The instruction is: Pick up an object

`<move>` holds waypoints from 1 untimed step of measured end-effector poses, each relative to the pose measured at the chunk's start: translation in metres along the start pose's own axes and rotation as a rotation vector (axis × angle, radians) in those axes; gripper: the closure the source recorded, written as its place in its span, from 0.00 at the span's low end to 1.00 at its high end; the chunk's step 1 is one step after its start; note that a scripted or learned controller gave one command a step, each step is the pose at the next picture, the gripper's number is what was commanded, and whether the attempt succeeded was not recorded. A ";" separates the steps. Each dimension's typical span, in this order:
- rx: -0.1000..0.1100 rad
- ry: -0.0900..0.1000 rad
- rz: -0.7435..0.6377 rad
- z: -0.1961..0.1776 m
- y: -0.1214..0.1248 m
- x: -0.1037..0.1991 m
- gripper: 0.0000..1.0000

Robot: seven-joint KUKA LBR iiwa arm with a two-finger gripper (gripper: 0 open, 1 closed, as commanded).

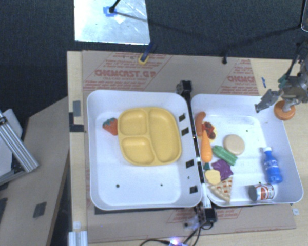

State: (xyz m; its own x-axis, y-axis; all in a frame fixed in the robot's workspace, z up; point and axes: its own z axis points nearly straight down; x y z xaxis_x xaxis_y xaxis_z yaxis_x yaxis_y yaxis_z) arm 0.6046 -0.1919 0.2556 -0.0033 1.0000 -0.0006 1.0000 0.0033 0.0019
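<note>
Right now I see the gripper (269,100) at two o'clock, above the right bin's (292,152) far corner; whether its fingers are spread, I cannot tell. My pick is the blue bottle (270,165) at four o'clock: light, stiff, slick plastic, so I'd grasp across its body.

The scene was evenly and brightly lit from above, with soft, short shadows under the toys. The white bins (143,199) were near overexposed, their rims washed out. A foil sheet (111,14) beyond the worktop (51,137) threw patchy glare. The dark floor (31,35) showed fine grain. Focus was soft overall; the tool (264,102) looked slightly smeared.
</note>
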 end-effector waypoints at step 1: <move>0.004 0.001 -0.003 0.056 0.007 0.007 0.00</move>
State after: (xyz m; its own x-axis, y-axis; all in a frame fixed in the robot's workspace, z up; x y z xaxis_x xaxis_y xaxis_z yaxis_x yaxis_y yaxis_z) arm 0.6120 -0.1848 0.1998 -0.0059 1.0000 0.0008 1.0000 0.0059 -0.0017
